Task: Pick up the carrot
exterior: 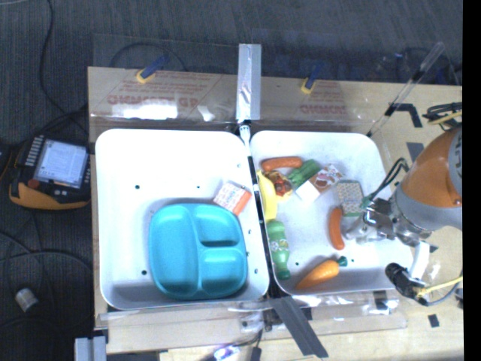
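The carrot (pixel 319 272), orange with a small green top, lies near the front edge of the right bin (pixel 368 145). My gripper (pixel 361 226) reaches in from the right at the bin's right side, beside a red sausage (pixel 336 227). It sits up and to the right of the carrot, well apart from it. Nothing shows between its fingers.
The right bin also holds a hot dog (pixel 281 163), a banana (pixel 265 195), a green bottle (pixel 278 245), a green vegetable (pixel 304 173), a grey block (pixel 349 195) and small packets. In the left bin (pixel 120 156) lie a blue divided tray (pixel 198 250) and a small carton (pixel 231 197).
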You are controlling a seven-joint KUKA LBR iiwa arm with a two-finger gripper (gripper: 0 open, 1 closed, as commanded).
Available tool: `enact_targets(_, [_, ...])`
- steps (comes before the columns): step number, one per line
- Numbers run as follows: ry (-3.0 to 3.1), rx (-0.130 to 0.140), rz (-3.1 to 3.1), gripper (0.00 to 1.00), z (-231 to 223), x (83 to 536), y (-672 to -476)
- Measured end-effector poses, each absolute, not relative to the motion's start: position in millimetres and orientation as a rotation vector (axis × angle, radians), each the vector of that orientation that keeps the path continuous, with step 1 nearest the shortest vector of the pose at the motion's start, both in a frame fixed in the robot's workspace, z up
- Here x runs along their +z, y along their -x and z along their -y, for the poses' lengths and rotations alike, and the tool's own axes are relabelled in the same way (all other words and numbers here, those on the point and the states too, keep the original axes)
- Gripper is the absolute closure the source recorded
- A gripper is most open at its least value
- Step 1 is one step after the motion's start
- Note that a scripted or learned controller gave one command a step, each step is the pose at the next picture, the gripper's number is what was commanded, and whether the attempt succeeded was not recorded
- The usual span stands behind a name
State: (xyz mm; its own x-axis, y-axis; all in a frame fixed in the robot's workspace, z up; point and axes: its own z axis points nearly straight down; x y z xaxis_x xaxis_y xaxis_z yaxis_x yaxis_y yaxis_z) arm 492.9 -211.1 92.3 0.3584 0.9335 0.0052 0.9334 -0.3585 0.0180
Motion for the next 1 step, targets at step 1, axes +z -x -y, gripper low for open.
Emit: enact_targets(1, [-2.511,0.005,-1.869,1.00,198.5,91.3,-530.8])
